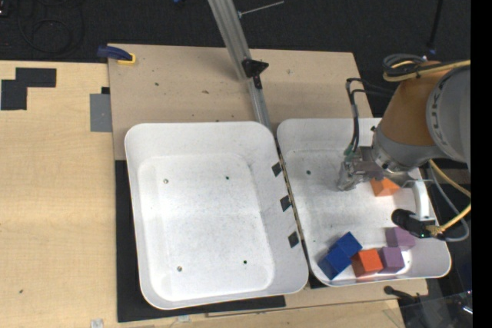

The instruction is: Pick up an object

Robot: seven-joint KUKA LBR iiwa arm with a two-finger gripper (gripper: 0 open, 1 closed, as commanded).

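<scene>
The bench (231, 88) bears two shallow white bins: the left bin (154, 142) and, touching it along a clipped seam, the right bin (315, 142), where all the objects lie. The grey arm (430, 119) reaches in from three o'clock with its gripper (347, 179) lowered over the middle of the right bin floor — whether it is apart or together I cannot tell, and nothing shows between its tips. Just beside it, toward three to four o'clock, an orange block (382, 186) peeks from under the wrist, partly hidden, so its long axis cannot be read. The rest cluster at the bin's near edge, around five o'clock from the gripper and well apart from it: a blue block (339, 255), its long axis running from seven toward one o'clock, then an orange-red cube (370, 262), a purple block (393, 259) and a smaller purple block (399, 238). By my judgement the orange block is the nearest candidate — a short shift toward three o'clock would centre on it.
</scene>
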